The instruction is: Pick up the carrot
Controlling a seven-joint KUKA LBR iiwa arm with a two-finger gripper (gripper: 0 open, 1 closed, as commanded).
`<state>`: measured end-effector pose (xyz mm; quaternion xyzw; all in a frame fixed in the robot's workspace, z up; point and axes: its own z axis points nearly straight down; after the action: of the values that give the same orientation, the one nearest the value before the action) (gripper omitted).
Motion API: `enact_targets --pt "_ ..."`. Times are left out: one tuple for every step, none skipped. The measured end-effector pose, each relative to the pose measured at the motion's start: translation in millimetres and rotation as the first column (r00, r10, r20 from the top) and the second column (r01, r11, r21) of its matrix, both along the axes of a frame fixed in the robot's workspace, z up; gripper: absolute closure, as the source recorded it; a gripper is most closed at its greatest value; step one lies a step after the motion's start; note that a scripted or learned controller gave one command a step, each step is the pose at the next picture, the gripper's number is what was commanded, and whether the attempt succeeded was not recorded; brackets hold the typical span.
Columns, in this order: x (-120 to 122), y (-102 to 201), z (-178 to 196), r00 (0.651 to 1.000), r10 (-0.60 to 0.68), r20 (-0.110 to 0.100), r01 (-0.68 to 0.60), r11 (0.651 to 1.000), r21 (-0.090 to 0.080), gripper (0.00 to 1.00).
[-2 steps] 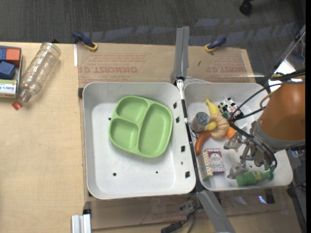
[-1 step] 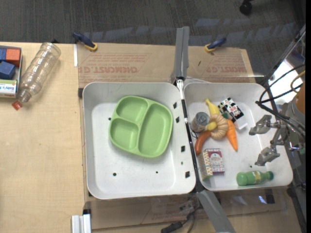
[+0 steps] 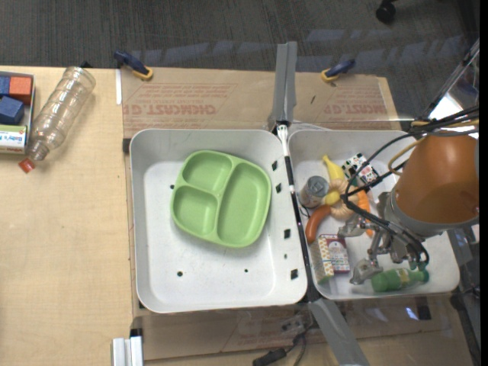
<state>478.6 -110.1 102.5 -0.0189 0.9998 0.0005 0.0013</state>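
- You can see the gripper [image 3: 371,269] low in the right bin [image 3: 450,280], but you can't tell if it's open.
- The carrot [image 3: 315,223] lies just left of it.

orange carrot [image 3: 316,222], lying slanted, left part of right bin

Orange-banded arm with a metal gripper

At the right of the frame the arm [image 3: 444,180] shows as a large, rounded, glossy orange shell with a grey ring beneath it. Thin black cables [image 3: 381,175] loop from its left side. Lower down, the gripper [image 3: 371,268] is bare silvery metal, built of small linked parts.
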Motion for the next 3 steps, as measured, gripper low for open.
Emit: enact_targets --pt "11 -14 137 0.993 0.122 0.002 -0.122 0.993 -0.001 0.00" --pt "14 -21 -11 0.995 0.096 -0.001 -0.096 0.995 0.000 0.00" --pt "16 -20 -2 0.995 0.096 0.002 -0.096 0.995 0.000 1.00"
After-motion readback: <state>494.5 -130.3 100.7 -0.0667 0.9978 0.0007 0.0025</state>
